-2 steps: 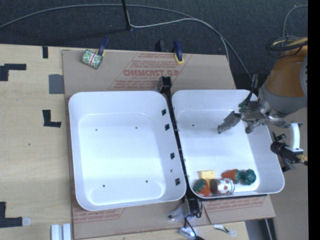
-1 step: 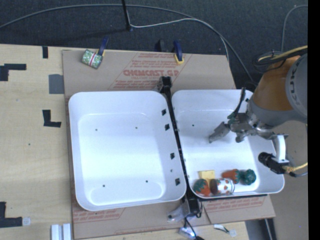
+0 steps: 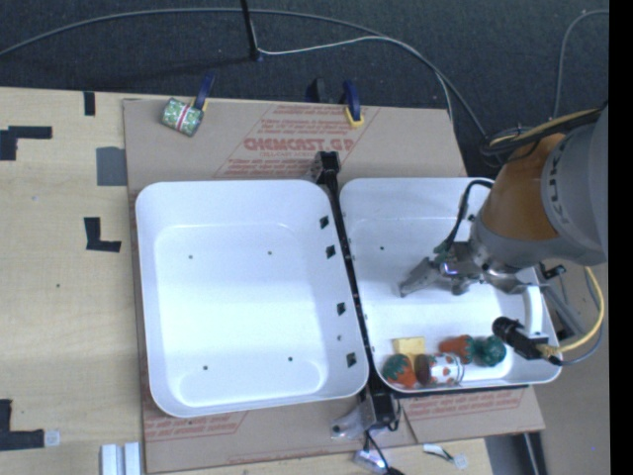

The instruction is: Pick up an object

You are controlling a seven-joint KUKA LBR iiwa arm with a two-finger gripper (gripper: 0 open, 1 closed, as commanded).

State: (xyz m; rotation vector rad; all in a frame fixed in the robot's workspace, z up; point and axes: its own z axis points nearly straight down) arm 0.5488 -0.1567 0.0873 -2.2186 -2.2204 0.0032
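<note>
My gripper (image 3: 419,280) hangs low over the middle of the right bin (image 3: 396,216), pointing left, with bare white floor under its tip. Several small objects lie in a cluster along that bin's front edge: a yellow block (image 3: 408,345), a green and red ball (image 3: 398,367), a brown piece (image 3: 423,368), a white and red piece (image 3: 448,368), an orange piece (image 3: 456,345) and a teal piece (image 3: 487,350). The cluster lies in front of the gripper and to its right, apart from it.
The left bin (image 3: 158,265) stands beside the right one, with a black divider (image 3: 343,265) between them. A small green and white object (image 3: 182,116) lies on the cardboard at the back left. The grey and orange arm (image 3: 534,216) covers the right bin's right side.
</note>
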